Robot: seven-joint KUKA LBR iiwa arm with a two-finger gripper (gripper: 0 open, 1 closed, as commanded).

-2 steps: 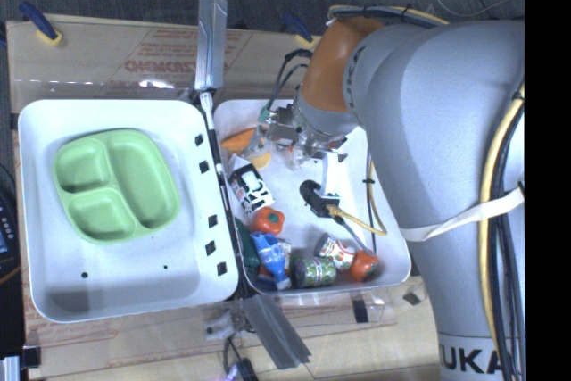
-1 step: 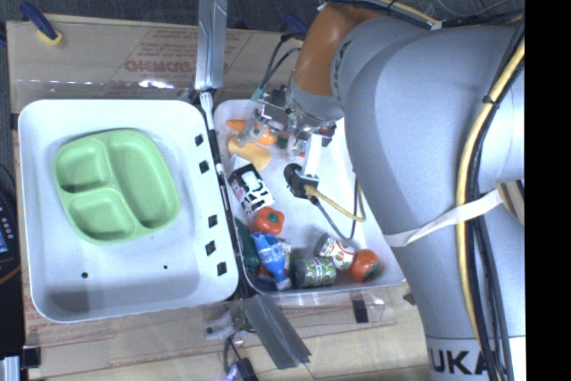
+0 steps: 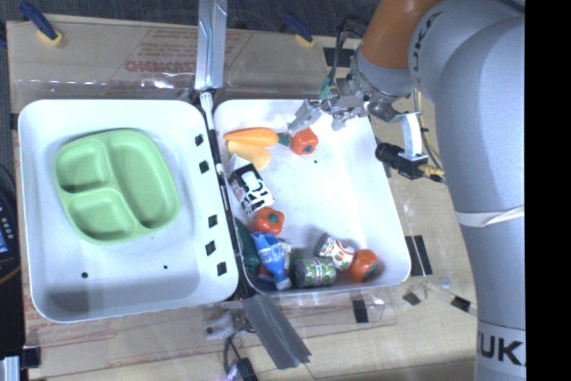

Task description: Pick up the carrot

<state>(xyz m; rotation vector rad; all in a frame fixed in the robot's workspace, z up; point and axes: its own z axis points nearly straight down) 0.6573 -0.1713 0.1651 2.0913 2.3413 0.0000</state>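
The arm reached in over the far edge of the right bin, and its gripper hung just above the bin floor with its fingers spread apart, nothing between them. The carrot lay flat just to the gripper's left, its green top pointing toward the fingers, close but not gripped. A small red tomato sat right under the gripper, just beside the carrot's leafy end. Nearer the camera from the gripper, a black-and-white packet and another red piece lay by the divider, and well beyond those, a blue wrapper, a green can and an orange-red toy crowded the bin's near wall. Far off to the gripper's left, the other bin held a green divided plate.
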